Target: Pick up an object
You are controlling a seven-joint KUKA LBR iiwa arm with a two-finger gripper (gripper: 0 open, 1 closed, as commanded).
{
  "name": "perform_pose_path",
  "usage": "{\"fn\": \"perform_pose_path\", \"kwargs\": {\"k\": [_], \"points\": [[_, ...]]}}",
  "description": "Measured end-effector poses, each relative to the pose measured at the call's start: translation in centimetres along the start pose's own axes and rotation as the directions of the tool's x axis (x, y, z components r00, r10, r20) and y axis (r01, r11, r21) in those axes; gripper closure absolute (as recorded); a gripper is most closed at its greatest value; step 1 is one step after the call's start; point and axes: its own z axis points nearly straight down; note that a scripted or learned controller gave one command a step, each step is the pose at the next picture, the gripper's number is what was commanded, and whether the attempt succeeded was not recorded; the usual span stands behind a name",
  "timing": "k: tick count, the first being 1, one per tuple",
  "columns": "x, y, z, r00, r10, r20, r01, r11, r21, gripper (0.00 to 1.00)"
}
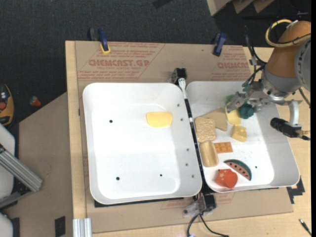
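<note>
Tool (245, 102), jaw state impossible to tell, hangs over toy food crowded in the right bin (284, 154), near a teal piece (246, 111) and yellow wedge (233, 116); tight packing risks a missed grasp.

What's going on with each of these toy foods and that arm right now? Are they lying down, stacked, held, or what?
Yellow piece: lying flat, alone in the left bin.
Cracker: flat, near the divider.
Bread stick: lying flat.
Cheese wedge: resting apart.
Watermelon slice: flat.
Tomato: resting by the right bin front edge.
Gripper: low over a green piece.
</note>
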Motion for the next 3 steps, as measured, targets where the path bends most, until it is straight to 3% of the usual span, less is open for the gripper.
{"fn": "perform_pose_path", "kwargs": {"k": [1,2,3], "points": [[0.2,0.4,-1.9,1.000,-0.004,0.003,0.004,1.000,-0.014,1.00],[6.1,2.8,2.3,1.000,-0.010,-0.001,0.010,1.000,-0.009,1.00],[11.0,-0.7,-8.5,1.000,-0.008,0.000,0.008,1.000,-0.016,1.00]]}}
